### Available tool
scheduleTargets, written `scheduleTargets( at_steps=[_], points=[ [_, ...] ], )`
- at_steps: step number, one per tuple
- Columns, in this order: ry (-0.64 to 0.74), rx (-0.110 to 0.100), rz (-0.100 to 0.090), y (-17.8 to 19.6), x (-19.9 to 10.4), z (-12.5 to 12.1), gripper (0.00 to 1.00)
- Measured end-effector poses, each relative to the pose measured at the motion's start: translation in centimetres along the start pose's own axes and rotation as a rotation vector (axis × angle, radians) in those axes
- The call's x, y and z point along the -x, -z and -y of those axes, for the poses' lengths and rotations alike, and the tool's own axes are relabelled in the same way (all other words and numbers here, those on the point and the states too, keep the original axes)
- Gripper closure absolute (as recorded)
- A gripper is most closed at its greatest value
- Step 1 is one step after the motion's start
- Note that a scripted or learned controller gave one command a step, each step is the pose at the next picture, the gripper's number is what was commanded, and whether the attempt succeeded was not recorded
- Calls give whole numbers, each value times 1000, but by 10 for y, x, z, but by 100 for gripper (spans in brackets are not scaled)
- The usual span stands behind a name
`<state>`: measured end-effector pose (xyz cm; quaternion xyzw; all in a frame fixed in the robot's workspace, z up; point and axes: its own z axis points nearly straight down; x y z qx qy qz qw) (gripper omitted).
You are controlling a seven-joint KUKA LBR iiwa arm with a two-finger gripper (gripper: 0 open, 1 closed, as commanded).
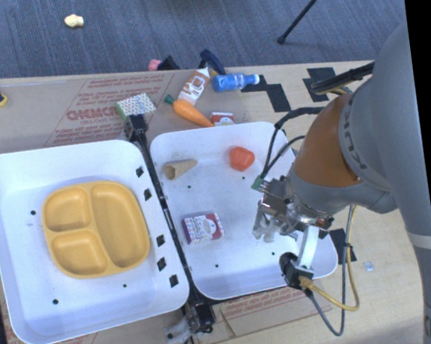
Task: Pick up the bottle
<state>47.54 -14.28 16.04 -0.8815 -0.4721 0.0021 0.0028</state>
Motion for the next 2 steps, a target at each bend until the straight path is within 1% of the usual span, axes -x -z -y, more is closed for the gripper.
scheduleTargets(
  at_steps=[1,2],
  points=[
    [-190,0,-1,-9,-6,4,100],
    [-89,3,-1,-16,51,-35,100]
  ],
)
